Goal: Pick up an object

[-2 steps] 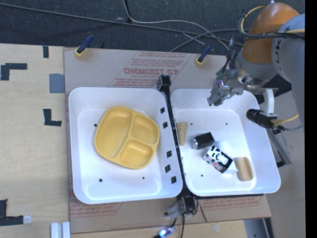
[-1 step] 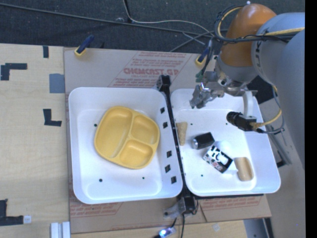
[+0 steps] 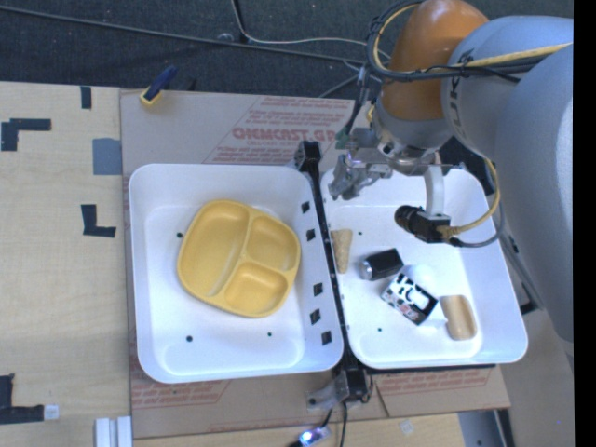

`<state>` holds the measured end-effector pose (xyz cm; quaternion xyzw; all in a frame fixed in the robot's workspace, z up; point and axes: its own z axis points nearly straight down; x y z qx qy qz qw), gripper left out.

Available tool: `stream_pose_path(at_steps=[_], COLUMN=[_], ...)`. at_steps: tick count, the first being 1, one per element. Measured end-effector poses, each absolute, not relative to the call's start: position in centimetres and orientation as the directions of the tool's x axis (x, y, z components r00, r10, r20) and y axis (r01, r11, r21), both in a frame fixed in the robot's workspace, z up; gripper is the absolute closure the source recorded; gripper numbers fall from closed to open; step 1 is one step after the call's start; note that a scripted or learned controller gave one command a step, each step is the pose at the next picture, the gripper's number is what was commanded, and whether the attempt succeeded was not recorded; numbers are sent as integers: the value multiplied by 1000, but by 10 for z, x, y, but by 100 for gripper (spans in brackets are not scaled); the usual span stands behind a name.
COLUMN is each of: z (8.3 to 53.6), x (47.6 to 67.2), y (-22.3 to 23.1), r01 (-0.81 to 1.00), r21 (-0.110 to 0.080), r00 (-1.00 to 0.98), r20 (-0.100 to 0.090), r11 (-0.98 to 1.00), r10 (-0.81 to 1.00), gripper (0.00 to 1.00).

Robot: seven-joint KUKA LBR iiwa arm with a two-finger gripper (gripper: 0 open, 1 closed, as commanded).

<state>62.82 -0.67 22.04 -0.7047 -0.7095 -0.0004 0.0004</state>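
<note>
Gripper (image 3: 352,182) above right bin's (image 3: 484,338) far-left corner, grip state can't tell; cone (image 3: 342,248), can (image 3: 381,264) just below.

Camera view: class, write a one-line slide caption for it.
Arm's tool hangs over the right bin's far left corner; yellow tray in left bin.
</note>
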Motion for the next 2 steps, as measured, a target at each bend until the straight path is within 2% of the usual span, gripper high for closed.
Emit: stream_pose_path(at_steps=[2], z=[230], x=[653], y=[103], r01=[1000], r21=[-1], r00=[-7], r20=[2], r11=[7], r10=[1000], gripper=[100])
